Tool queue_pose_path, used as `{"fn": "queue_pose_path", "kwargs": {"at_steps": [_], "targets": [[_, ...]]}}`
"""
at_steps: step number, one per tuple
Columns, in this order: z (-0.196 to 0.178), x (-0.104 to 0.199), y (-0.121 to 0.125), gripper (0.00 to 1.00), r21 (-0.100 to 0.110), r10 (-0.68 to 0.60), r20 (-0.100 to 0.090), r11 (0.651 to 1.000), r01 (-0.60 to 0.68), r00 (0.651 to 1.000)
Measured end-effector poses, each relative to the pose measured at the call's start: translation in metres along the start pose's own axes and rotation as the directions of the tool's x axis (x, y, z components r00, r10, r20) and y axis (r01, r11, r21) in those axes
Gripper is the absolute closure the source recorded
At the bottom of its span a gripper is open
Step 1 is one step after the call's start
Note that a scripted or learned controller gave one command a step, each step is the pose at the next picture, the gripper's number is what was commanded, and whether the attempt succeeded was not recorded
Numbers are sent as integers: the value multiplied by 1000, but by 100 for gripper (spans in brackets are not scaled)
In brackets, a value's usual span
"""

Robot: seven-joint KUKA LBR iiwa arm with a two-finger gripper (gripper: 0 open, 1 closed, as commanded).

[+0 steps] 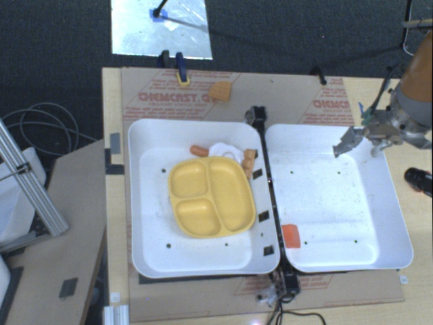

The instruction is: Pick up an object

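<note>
A yellow three-compartment tray (212,197) lies flat, open side up, near the centre of the left bin (145,249). Behind it, touching or just beside its far edge, lie a small orange sausage-shaped piece (199,151), a white object (225,151) and a tan block (249,160). A small orange block (290,235) lies flat in the right bin (379,249), at its near left corner.

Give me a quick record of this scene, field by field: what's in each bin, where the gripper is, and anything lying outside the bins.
left bin: yellow three-compartment plastic tray; small orange sausage-shaped piece and small tan block beside the tray's far edge
right bin: small orange-red block in the near left corner
gripper: above the right bin's far right part, nothing seen in its jaws
outside bins: tan block on the board behind the left bin
</note>
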State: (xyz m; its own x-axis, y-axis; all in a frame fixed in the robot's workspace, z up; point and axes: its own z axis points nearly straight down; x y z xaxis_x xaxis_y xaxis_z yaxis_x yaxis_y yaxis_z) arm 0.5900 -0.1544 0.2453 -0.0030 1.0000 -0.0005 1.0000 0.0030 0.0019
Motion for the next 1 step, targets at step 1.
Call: {"fn": "queue_pose_path", "kwargs": {"at_steps": [1], "targets": [[-116,68,-36,0,-11,-8,-1,1000,8,1000]]}}
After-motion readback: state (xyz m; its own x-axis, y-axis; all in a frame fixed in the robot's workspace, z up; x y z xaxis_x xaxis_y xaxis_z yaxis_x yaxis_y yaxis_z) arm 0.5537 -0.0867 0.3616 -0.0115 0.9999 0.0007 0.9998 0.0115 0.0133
